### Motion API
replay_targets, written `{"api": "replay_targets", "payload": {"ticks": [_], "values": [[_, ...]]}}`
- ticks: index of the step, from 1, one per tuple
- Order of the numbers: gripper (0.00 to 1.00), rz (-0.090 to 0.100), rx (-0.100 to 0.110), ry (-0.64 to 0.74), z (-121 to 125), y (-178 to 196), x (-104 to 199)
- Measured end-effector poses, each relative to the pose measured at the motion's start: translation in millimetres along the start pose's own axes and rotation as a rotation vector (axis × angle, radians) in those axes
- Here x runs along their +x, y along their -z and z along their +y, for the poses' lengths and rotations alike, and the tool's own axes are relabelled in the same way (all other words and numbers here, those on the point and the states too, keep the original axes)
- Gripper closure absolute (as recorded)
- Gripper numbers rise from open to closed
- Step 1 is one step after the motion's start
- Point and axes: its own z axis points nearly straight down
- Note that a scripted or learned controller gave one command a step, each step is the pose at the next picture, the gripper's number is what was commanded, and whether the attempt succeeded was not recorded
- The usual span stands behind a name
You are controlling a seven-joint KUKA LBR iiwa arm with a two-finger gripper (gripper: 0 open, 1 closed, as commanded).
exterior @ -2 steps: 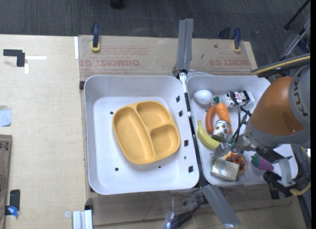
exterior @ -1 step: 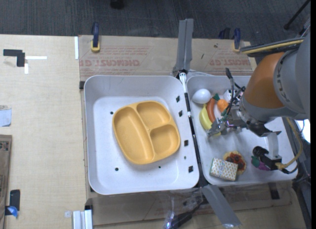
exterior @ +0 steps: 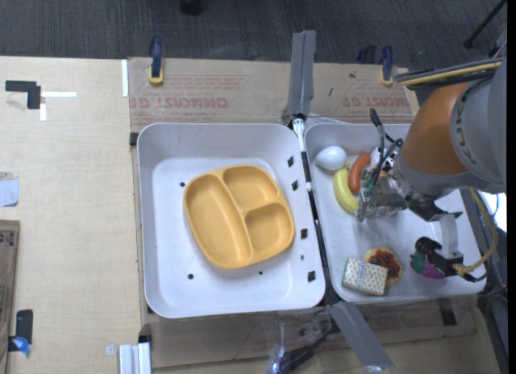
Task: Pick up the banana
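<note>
The yellow banana (exterior: 344,190) lies in the right bin (exterior: 387,296), near its left wall, curved and pointing top to bottom. A red-orange item (exterior: 359,164) lies against its upper right side. My gripper (exterior: 368,205) hangs just right of the banana's lower end, its dark fingers low over the bin floor. The grey arm with its orange band (exterior: 435,135) reaches in from the right and hides the bin's upper right part.
A white egg-like ball (exterior: 330,157) sits above the banana. A cracker-like block (exterior: 364,276), a round pizza-like toy (exterior: 384,260) and a purple-and-green item (exterior: 430,259) lie at the bin's front. The left bin (exterior: 161,203) holds a yellow divided plate (exterior: 239,216).
</note>
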Motion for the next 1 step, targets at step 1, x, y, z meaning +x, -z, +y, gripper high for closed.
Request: {"api": "replay_targets", "payload": {"ticks": [1], "values": [[1.0,0.001,-0.002,-0.039,43.1,92.1,124.6]]}}
